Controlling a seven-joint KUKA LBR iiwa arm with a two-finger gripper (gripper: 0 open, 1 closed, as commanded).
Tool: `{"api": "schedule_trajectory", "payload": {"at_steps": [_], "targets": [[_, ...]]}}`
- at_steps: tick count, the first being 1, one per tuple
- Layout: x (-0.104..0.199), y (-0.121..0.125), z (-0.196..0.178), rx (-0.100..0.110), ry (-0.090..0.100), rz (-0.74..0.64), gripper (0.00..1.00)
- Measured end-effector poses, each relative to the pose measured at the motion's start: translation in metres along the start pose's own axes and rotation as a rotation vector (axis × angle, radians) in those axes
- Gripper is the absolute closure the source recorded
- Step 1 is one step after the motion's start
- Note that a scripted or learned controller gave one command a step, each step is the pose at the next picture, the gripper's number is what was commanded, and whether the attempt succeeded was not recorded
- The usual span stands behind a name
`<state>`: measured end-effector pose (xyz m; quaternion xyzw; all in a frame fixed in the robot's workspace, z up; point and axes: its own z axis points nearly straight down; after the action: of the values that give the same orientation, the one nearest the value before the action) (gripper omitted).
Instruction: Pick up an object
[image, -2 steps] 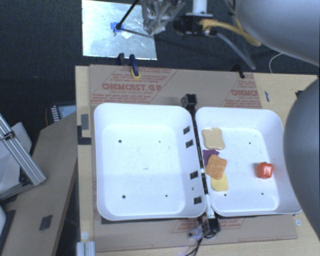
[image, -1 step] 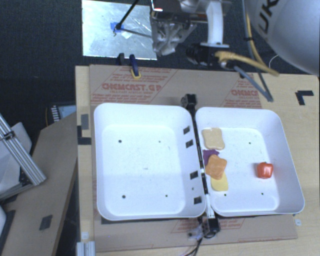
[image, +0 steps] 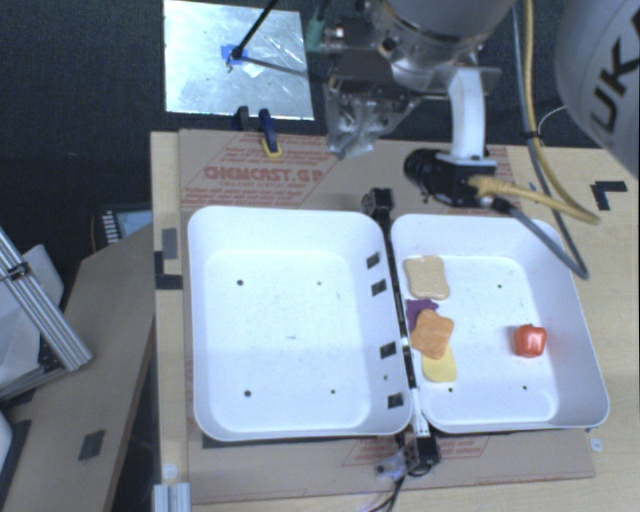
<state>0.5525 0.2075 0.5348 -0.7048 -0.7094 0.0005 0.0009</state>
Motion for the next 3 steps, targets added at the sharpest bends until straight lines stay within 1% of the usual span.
{"api": "schedule_trajectory", "payload": {"at_steps": [1,2,3], "targets": [[-0.007,-0.038,0.000,-0.002,0.000,0.000,1.00],[0.029,-0.025,0.000,-0.004,0.001,-0.001,1.00],[0.027,-0.026,0.000,-0.004,0.001,0.001,0.00]]}}
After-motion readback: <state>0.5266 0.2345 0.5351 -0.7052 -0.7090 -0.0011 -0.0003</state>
